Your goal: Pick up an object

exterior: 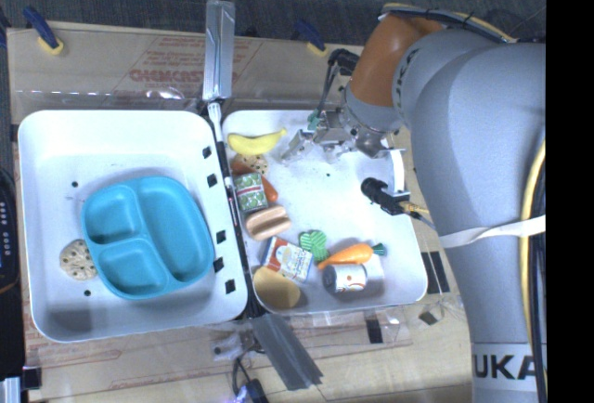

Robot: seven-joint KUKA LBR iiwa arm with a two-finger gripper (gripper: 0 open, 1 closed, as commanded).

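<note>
The arm (464, 113) reaches in from the right over the right bin (408, 285), its orange band above the wrist near that bin's far right corner. The gripper (311, 139) hangs over the far part of the right bin, just right of the toy banana (254, 142); nothing is seen between its tips, and whether they are spread or closed cannot be told from this slant.

The right bin holds the toys. The banana lies at the far left corner. Below it, along the left wall, a small green-labelled can (251, 192) lies, then a hot dog (267, 222). Nearer the front are a small carton (290, 260), a green piece (313, 243), a carrot (350, 253), a white cup with red print (351, 278) and a tan bread-like piece (277, 290) at the front left corner.

The left bin (37, 206) holds a blue divided plate (144, 236), with a cookie (76, 259) just beside its left edge
</note>
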